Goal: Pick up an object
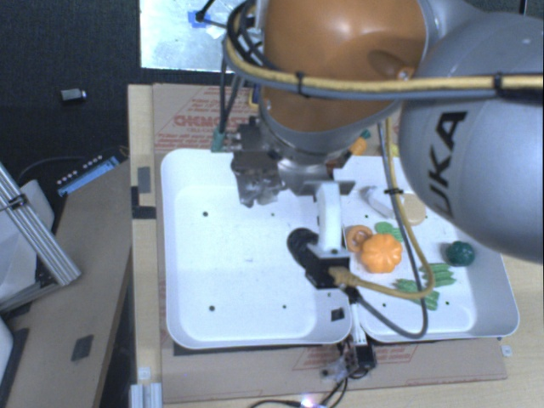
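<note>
My gripper (pixel 255 185) hangs over the back of the left bin (pixel 221 304), under the big orange-banded wrist that hides much of both bins. Nothing can be seen in its grasp. In the right bin (pixel 489 313) lie an orange pumpkin (pixel 382 252), an orange ring (pixel 359 234) touching it on the left, a dark green ball (pixel 461 252), green pods (pixel 430 280) toward the front, and a cream piece (pixel 411 208) partly under the arm. The gripper stands well to the left of all of these.
The bins rest on a cardboard sheet (pixel 191 113) on the bench. A yellow cable (pixel 387 289) loops over the right bin's front. A small orange piece (pixel 359 145) peeks out beneath the wrist at the back. Metal framing (pixel 34 236) stands at far left.
</note>
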Robot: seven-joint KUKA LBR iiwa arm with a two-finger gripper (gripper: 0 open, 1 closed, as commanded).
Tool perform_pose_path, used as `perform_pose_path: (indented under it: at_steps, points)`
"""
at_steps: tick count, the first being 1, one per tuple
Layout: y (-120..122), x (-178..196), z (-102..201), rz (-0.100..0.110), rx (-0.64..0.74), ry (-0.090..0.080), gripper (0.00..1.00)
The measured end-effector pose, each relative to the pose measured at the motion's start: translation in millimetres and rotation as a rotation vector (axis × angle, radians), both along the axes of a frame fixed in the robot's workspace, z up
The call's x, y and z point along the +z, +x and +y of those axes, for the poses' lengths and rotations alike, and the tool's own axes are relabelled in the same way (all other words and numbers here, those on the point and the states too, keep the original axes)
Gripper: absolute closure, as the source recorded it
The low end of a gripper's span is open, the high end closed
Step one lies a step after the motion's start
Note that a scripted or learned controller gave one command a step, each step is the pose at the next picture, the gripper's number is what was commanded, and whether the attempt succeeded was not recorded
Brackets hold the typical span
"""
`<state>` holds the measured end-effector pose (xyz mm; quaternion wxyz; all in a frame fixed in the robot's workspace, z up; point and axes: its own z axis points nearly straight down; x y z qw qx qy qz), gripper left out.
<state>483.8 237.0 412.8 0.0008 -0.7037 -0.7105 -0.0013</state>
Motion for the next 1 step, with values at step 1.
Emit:
perform_pose_path:
  at_steps: [1]
  points:
    - [66.0, 56.4, -39.5, -0.010, -0.013, -0.001, 1.00]
